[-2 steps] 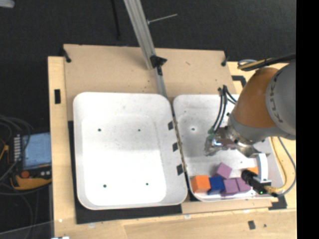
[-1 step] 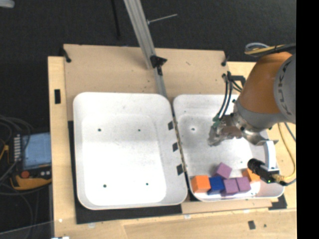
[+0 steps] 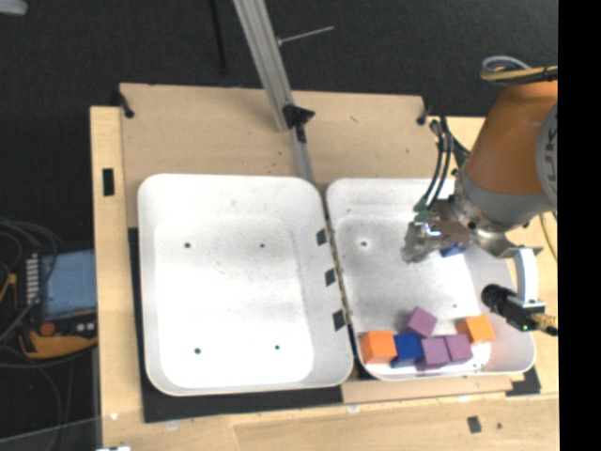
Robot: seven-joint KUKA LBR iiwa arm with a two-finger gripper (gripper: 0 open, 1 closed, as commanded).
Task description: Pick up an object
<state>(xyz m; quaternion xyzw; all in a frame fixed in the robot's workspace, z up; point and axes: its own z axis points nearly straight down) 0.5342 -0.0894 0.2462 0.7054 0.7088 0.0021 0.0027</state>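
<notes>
My gripper (image 3: pixel 420 241) hangs over the middle of the right bin (image 3: pixel 376 224), below the grey and orange wrist. A small blue piece (image 3: pixel 454 248) shows just right of the gripper, partly hidden by the wrist; whether it is held cannot be told. Along the bin's near edge lie an orange block (image 3: pixel 379 346), a blue block (image 3: pixel 408 346), three purple blocks (image 3: pixel 422 322) (image 3: pixel 435 350) (image 3: pixel 458 348) and a second orange block (image 3: pixel 479 328). The gripper is well above and behind this cluster.
The left bin (image 3: pixel 235 280) sits beside the right one, with black clips (image 3: pixel 331 276) along the shared wall. A slanted metal rail (image 3: pixel 272 73) crosses the bench behind the bins. A black fitting (image 3: pixel 507 306) sticks out at the right bin's right side.
</notes>
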